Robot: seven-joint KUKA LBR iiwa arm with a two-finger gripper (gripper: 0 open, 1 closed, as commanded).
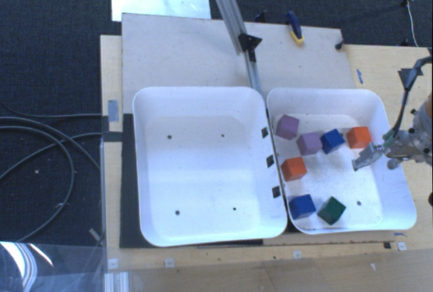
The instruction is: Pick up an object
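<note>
- Nearest the camera, at 5 o'clock in the right shallow white plastic bin [379,103], sit a dark green cube [331,210] and, just beside it toward 9 o'clock, a dark blue cube [302,206].
- Mid-bin: an orange-red cube [293,167] lies toward the dividing wall.
- Farther: a pale purple cube [309,143] touches a bright blue cube [331,140]; a second orange cube [358,137] lies at their 3 o'clock; a larger purple cube [287,126] sits at 11 o'clock in the bin.
- The two-finger gripper [361,159] enters from 3 o'clock, just below the second orange cube and apart from every cube; it grasps nothing. Open or closed: cannot tell.
- Left shallow white bin [145,105]: bare floor.
- Step in hand (judgement): approach, no pick made yet.
- Next move calls for centring over one cube, probably the second orange cube, then descending squarely to avoid nudging its neighbours.
</note>
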